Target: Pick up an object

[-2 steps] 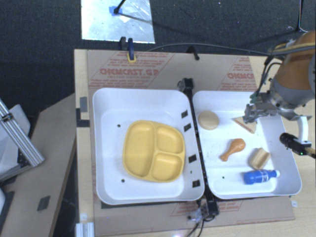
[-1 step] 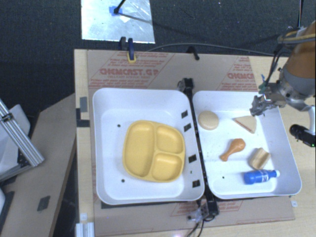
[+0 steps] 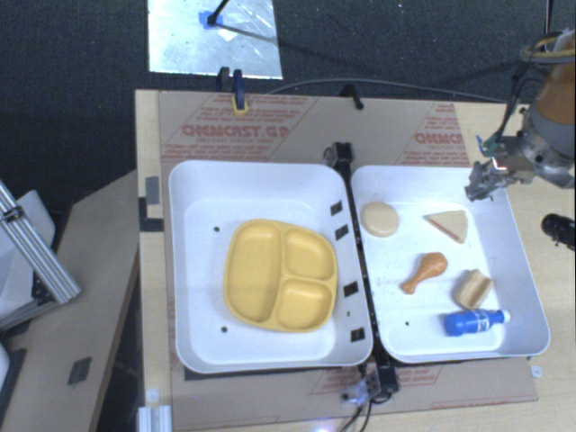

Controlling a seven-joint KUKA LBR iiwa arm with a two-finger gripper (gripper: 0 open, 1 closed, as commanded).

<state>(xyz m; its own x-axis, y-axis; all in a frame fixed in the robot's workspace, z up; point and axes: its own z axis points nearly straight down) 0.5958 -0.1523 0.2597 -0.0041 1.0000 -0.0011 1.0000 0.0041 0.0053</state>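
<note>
Objects for picking lay in the right bin (image 3: 531,331): a round cream bun (image 3: 380,219) at its upper left, a tan wedge (image 3: 449,225) near the upper middle, an orange drumstick (image 3: 424,273) at the centre, a pale bread chunk (image 3: 472,288) to the drumstick's right, and a blue bottle (image 3: 473,321) lying on its side near the front wall. All five sat well apart from one another.

Left bin (image 3: 193,241): held a yellow divided plate (image 3: 280,276), three compartments, flat on the floor.

Gripper (image 3: 483,187): poised at the right bin's far right corner, above the rim, nearest the wedge. It carried nothing; how wide its fingers stood you could not tell at that size.

Step in hand, as judged: approach, no item yet chosen or touched.

Handling notes for you:
- The wedge was the closest target, but its sloped faces could slide out of a pinch; you would have done well to close across its flat sides.
- The drumstick offered a narrow shaft, an easier bite.
- The bottle, lying loose, might roll; grip it across the body.
- Descend clear of the bin wall before closing.
</note>
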